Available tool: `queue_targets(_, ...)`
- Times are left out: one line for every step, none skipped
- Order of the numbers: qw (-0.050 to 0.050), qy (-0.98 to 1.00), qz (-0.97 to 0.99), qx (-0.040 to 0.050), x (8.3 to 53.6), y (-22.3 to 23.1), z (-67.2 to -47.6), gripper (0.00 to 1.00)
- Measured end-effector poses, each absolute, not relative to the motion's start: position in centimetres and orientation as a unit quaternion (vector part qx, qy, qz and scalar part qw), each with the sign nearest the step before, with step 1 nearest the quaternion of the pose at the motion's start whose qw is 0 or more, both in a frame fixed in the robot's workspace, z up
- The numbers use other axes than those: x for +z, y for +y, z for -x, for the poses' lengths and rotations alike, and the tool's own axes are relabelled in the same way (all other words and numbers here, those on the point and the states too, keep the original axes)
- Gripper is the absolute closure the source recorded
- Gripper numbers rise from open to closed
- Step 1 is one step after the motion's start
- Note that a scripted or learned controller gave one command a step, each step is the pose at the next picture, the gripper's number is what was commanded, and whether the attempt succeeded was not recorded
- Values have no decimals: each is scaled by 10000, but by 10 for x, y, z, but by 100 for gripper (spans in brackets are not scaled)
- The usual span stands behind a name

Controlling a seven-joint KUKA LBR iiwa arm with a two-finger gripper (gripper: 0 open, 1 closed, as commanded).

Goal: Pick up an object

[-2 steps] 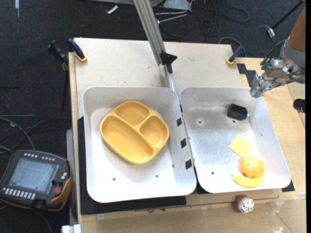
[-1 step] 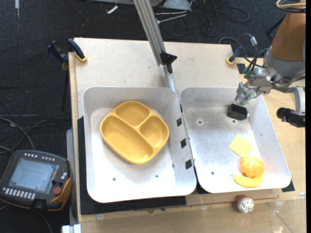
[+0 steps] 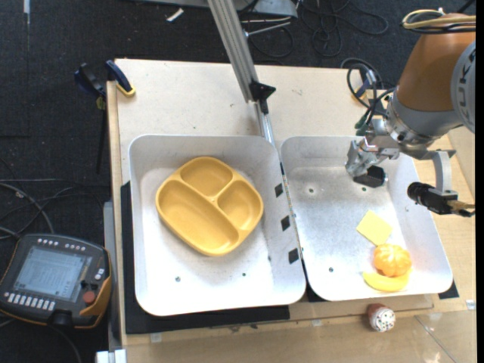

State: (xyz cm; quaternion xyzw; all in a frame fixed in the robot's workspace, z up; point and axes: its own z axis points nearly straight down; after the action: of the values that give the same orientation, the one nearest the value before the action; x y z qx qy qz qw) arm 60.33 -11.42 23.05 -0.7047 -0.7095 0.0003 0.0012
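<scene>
Camera view, listed left to right. Pendant (image 3: 53, 278): grey handheld controller with a screen, on the floor, far left of the claw and lower in the picture. Clamp (image 3: 113, 78): blue and yellow, at the bench's far left corner. Left bin (image 3: 151, 157): white, holding a yellow divided plate (image 3: 209, 204), well left of the claw. Right bin (image 3: 318, 165): white. Claw (image 3: 367, 169): over the right bin's upper part; how far open it is cannot be told, and nothing shows between its fingers. Yellow block (image 3: 374, 228): below the claw, apart from it. Orange (image 3: 392, 261): further below, touching a banana (image 3: 386, 281). Dotted ball (image 3: 382, 318): outside the bin, on the bench's near edge.
</scene>
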Motion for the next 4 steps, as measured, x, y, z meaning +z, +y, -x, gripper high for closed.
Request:
queue_targets(18, -7098, 7044, 3, 221, -62, -587, 100)
queue_targets(11, -7099, 7043, -6, 234, -14, -568, 100)
queue_targets(11, -7102, 7040, -2, 239, 40, -557, 100)
queue_targets(15, -7097, 7045, 4, 237, 79, -538, 100)
